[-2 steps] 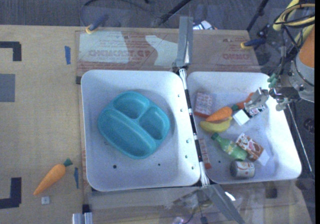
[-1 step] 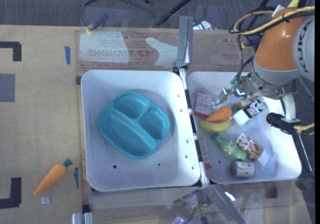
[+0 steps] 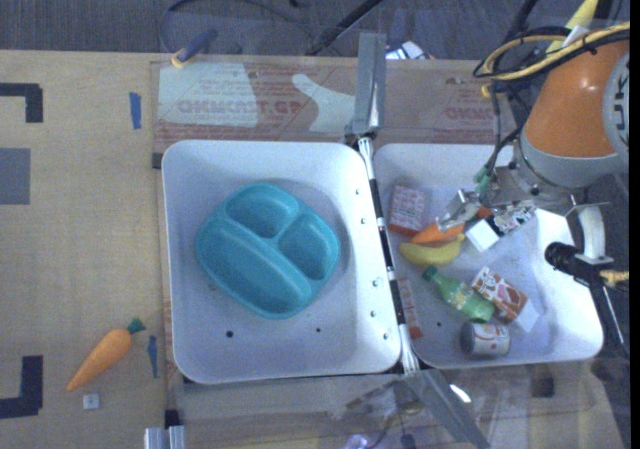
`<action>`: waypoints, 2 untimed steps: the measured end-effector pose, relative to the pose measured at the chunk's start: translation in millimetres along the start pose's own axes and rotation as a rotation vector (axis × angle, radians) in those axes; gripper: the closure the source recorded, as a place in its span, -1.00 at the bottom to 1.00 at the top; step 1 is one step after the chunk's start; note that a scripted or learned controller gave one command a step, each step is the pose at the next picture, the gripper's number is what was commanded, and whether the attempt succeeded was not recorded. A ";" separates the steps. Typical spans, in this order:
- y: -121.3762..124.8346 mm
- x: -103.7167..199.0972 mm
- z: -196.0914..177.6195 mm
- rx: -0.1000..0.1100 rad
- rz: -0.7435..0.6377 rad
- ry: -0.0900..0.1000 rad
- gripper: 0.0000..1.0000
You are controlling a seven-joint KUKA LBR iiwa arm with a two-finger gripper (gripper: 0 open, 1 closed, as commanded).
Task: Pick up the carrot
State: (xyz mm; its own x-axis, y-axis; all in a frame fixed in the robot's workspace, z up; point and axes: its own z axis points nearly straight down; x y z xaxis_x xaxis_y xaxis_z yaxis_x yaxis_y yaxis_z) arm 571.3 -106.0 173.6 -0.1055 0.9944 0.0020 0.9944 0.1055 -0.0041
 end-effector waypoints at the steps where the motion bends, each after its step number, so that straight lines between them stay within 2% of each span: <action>1: 23.6 -5.5 63.6 -0.004 0.197 -0.001 -1.00; 2: 28.8 -6.2 87.1 -0.005 0.202 -0.002 -1.00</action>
State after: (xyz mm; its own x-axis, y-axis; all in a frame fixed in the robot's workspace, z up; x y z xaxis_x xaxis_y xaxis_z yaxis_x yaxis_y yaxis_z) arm 600.3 -108.9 86.4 0.0965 0.9953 -0.0007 0.9953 -0.0965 0.0004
